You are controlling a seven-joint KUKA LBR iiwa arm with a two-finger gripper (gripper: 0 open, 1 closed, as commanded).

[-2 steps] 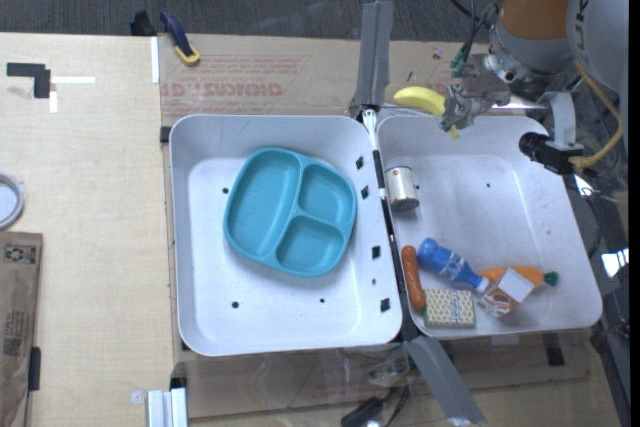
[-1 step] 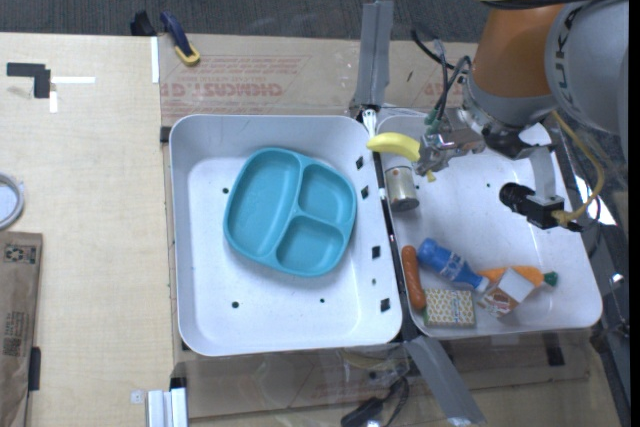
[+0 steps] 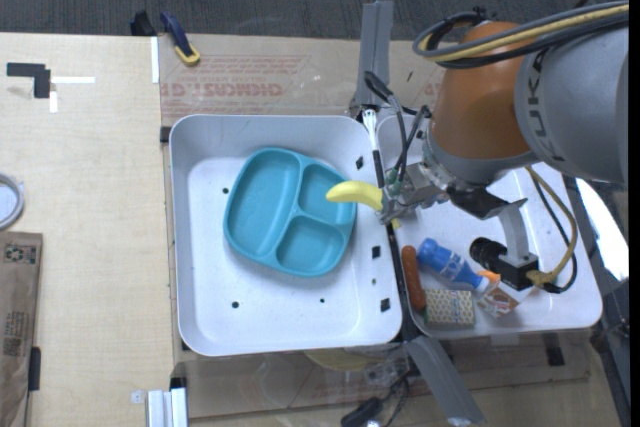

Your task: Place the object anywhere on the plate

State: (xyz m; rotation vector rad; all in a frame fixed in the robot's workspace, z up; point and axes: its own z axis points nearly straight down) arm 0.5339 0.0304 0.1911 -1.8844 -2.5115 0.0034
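Note:
A blue divided plate (image 3: 280, 225) lies in the left white bin (image 3: 200, 315). A yellow banana (image 3: 354, 194) hangs over the plate's right rim, above its upper right compartment. The banana's right end sits between the fingers of my gripper (image 3: 391, 200), which is shut on it. The gripper is right at the divide between the two bins, and the grey and orange arm comes in from the right, covering the upper part of the right bin.
The right bin (image 3: 570, 315) holds a brown sausage (image 3: 411, 277), a blue bottle (image 3: 450, 265), a tan speckled block (image 3: 450, 307) and a small orange and white item (image 3: 497, 301). A blue and yellow clamp (image 3: 180, 39) lies on the bench behind the left bin.

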